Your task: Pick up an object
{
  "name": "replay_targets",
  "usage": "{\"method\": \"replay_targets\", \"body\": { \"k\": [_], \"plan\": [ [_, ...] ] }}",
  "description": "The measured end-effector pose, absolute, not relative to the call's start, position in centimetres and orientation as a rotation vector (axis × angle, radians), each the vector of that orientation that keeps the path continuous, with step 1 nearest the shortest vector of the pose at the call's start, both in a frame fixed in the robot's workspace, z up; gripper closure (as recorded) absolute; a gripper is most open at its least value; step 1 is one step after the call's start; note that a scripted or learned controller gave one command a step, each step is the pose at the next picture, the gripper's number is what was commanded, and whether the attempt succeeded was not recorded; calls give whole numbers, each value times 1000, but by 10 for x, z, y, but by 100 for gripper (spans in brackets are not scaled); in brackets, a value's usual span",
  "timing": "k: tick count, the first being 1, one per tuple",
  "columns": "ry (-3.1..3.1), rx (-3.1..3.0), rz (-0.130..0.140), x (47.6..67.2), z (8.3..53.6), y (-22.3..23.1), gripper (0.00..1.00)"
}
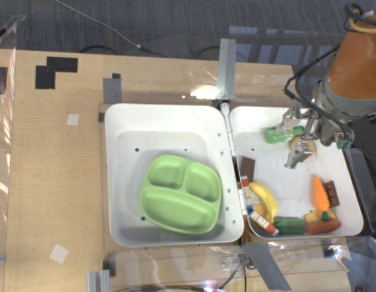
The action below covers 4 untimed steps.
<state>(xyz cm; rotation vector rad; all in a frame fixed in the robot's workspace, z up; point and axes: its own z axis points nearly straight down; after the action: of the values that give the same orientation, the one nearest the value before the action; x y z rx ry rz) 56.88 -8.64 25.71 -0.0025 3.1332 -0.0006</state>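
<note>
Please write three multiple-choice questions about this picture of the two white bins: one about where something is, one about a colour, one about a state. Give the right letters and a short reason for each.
1. Where does the green divided plate lie?
A. In the left bin
B. In the right bin, beside the banana
C. On the wooden bench outside both bins

2. What colour is the banana?
A. Red
B. Yellow
C. Blue

3. How does the gripper stand?
A. Over the left bin, above the plate
B. Over the right bin's far part, next to a small green object
C. Outside both bins, above the floor

Answers: 1 A, the plate rests on the left bin's floor. 2 B, the banana near the divider is plainly yellow. 3 B, the gripper hangs over the right bin, with the green object close at its left; whether it is gripped cannot be told.
</note>
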Motion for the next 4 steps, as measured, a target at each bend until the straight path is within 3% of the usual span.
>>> {"method": "replay_targets", "body": {
  "k": [1, 2, 3, 4],
  "plan": [
    [3144, -116, 3, 581, 148, -115, 0],
    [3125, -129, -8, 543, 90, -198, 0],
    [3106, -141, -14, 549, 105, -195, 100],
    [3034, -782, -5, 528, 110, -206, 100]
  ]
}}
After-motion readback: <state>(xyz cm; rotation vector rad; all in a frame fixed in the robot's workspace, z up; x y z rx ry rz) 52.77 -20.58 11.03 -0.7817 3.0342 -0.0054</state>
